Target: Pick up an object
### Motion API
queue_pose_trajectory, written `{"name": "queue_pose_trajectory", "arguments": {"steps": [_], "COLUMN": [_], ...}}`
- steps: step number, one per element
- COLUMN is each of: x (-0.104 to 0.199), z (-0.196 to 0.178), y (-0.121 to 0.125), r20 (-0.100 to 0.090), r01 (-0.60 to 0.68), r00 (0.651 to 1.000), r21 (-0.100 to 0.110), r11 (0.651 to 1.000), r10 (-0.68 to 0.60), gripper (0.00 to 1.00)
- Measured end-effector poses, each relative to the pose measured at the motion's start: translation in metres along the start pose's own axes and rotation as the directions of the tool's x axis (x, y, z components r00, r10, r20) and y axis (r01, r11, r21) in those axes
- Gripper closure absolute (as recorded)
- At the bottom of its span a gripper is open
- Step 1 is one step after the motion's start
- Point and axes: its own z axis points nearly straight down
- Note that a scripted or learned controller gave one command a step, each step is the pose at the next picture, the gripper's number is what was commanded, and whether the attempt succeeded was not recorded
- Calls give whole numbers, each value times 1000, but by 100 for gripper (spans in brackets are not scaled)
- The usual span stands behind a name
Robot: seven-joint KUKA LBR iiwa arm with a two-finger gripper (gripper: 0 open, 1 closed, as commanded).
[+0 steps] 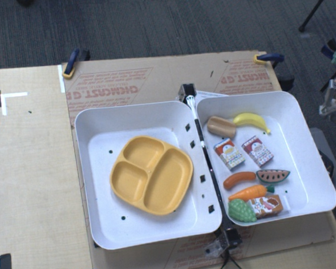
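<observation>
Far left: bare wooden bench, nothing to pick. Next, in the left bin, a yellow divided plate lying flat at the middle; broad and low, a poor choice for a two-finger grasp.

Further right, in the right bin, a crowd of small toy foods. At the far end, a brown roll just beside a banana. Below these, two small cartons side by side. Then a sausage and a watermelon slice, a carrot, and green grapes touching an orange box.

Best to go for the banana: more open space around it than the packed pieces at the near end. Come straight down, close across its narrow middle, and lift clear of the roll.

At the far right edge, outside the bin, a pale metal shape, probably the gripper; spread or pressed together, cannot tell. Banana to its left, well apart, with the bin's wall between.
</observation>
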Motion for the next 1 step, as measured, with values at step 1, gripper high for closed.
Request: {"name": "queue_pose_trajectory", "arguments": {"steps": [1], "x": [1], "z": [-9], "y": [1], "r20": [2], "r01": [4], "r00": [1000], "r21": [0], "r11": [1000], "r10": [-4], "gripper": [100]}}
